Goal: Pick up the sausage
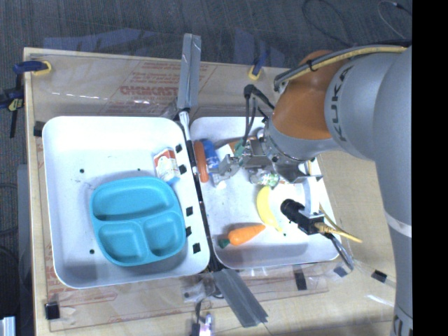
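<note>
You can see the sausage (201, 159) lying along the left wall of the right bin (280, 261), not lifted yet; the gripper (225, 168) sits low just beside it, but you cannot tell from here how the claw is set; so the pick is not done. Near it lie a banana (266, 207) and a carrot (243, 235); a blue tray (138, 219) and a small carton (165, 164), perhaps milk, rest in the left bin (63, 159).

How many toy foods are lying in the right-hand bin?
3: a sausage by the left wall, a banana mid-bin, a carrot near the front. The arm may hide more.
</note>
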`<state>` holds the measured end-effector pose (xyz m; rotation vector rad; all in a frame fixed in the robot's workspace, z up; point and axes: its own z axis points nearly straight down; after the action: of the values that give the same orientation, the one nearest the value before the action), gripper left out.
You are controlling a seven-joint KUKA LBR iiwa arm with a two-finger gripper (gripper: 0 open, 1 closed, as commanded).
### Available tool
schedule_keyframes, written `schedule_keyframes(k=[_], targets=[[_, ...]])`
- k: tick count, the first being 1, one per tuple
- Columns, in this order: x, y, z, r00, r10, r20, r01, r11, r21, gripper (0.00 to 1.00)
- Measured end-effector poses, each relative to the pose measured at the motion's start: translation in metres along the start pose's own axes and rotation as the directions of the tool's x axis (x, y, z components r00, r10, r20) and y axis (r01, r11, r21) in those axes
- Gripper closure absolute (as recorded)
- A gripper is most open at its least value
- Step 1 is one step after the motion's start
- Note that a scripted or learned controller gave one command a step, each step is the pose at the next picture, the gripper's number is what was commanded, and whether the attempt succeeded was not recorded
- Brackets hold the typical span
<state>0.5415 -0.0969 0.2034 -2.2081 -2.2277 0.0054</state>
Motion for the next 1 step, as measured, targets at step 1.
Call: schedule_keyframes(k=[1], targets=[[-0.0121,0.0711,0.0912,0.999,0.035,0.008,-0.035,0.999,-0.012,0.00]])
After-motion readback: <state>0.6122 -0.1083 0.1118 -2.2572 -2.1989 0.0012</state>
